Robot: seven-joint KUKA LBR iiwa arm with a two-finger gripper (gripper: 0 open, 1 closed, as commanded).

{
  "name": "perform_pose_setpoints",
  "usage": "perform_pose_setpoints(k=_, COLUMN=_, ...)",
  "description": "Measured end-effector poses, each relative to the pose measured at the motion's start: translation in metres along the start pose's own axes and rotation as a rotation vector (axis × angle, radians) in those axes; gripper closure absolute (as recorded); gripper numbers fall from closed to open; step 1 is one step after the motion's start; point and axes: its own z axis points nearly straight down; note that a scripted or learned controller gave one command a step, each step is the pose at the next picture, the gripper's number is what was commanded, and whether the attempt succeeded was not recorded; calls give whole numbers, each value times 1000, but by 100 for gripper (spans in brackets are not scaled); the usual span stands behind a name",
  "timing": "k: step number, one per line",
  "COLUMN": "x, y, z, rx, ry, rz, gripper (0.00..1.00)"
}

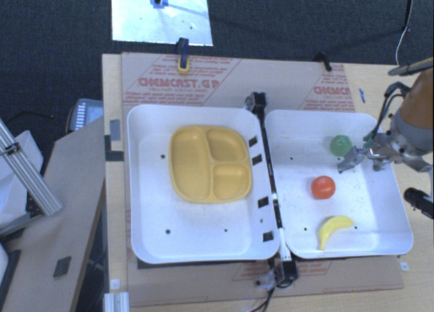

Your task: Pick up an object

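Observation:
Three small objects lie in the right bin (400,229): a green ball (340,144) near the back, a red-orange tomato-like ball (323,187) in the middle, and a yellow banana (333,228) near the front. My gripper (364,161) hangs over the right side of this bin, just right of and slightly in front of the green ball. It is open, and nothing is between its fingers. The orange-banded wrist (417,110) reaches in from the right edge.
The left bin (146,236) holds a yellow divided plate (209,163). A black divider with clips (266,175) runs between the bins. Cardboard (203,80) lies under both bins, and cables hang at the right.

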Motion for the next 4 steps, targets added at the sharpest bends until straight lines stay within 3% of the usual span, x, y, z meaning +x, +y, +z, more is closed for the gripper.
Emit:
perform_pose_setpoints(k=2, x=1, y=7, z=74, rx=-1, ry=0, rz=1, gripper=0)
perform_pose_setpoints(k=3, x=1, y=8, z=62, rx=-5, ry=-2, rz=1, gripper=100)
perform_pose_setpoints(k=4, x=7, y=12, z=0, rx=-7, ry=-2, rz=-4, gripper=100)
